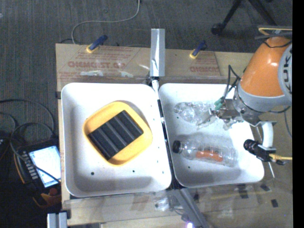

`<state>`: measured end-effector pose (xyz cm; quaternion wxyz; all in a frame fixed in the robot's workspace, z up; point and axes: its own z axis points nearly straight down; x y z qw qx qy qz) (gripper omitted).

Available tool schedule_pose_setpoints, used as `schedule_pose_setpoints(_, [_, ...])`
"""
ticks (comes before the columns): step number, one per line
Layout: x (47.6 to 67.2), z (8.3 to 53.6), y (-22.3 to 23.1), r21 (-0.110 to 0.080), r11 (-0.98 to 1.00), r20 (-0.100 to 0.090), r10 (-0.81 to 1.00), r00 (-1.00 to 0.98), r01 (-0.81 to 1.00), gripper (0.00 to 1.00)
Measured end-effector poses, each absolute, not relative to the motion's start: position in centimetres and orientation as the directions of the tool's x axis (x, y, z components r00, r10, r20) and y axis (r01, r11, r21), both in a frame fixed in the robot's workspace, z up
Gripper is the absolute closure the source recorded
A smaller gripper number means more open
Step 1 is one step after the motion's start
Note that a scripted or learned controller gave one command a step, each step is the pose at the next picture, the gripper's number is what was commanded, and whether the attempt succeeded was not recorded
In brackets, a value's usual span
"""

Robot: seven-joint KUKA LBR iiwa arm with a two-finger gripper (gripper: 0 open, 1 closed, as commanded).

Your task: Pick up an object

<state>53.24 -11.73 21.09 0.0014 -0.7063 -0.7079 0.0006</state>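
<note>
Two shallow white bins sit side by side; the right bin [247, 177] holds a clear plastic bottle [204, 151] with a black cap and an orange label. It lies on its side, long axis running left to right, cap pointing toward the left bin [71, 127]. A crumpled clear plastic bottle [192, 112] lies above it. A rounded yellow case with a ribbed black insert [118, 131] rests in the left bin. The gripper [227, 113] hovers near the crumpled bottle.
</note>
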Motion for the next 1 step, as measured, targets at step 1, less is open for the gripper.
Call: schedule_pose_setpoints(1, [60.68, 16.74, -10.38, -0.003, -0.003, 0.001, 1.0, 0.003, 1.0, 0.0])
